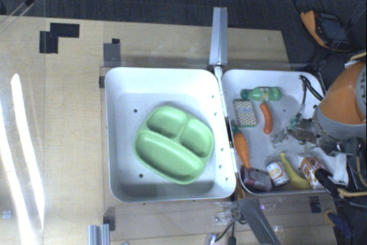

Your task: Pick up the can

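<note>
Two white bins on the counter; the can (pixel 277 173) lies unheld in the right bin (pixel 259 78).

Can lies near the front wall, just beside the banana (pixel 293 172), likely tipped there loose; arm (pixel 343 106) hangs right of it, jaws' spread not discernible.

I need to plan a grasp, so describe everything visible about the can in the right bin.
The can is small, with a pale, whitish label carrying orange-red markings and a darker end. It lies on its side near the front wall of the right bin, tilted diagonally. A yellow banana lies against its right side, and a dark purple object sits close on its left; whether they touch is unclear. The gripper is above and to the right, apart from it.
</note>
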You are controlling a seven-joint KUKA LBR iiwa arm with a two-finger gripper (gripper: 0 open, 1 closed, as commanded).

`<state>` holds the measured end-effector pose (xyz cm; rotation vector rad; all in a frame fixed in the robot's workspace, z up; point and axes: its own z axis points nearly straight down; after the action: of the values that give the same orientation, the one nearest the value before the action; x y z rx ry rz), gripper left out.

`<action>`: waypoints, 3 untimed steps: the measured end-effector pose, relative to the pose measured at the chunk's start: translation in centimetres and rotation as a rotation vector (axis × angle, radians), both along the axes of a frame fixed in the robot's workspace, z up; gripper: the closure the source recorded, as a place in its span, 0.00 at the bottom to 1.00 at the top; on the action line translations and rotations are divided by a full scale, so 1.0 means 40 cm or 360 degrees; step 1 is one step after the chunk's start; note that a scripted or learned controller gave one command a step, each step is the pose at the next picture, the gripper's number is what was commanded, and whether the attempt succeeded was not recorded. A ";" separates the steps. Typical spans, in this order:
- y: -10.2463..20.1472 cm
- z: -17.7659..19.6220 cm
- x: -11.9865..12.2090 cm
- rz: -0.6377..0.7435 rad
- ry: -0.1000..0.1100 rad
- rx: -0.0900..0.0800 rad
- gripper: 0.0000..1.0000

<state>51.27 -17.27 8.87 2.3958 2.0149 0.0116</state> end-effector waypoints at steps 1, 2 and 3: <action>-0.006 -0.001 0.112 -0.0059 0.0003 0.0002 0.00; 0.006 -0.004 0.288 -0.0025 0.0008 0.0003 0.00; -0.041 -0.001 0.396 -0.0095 0.0009 0.0003 0.00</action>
<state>67.10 -18.90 8.82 2.4587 1.9456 0.0063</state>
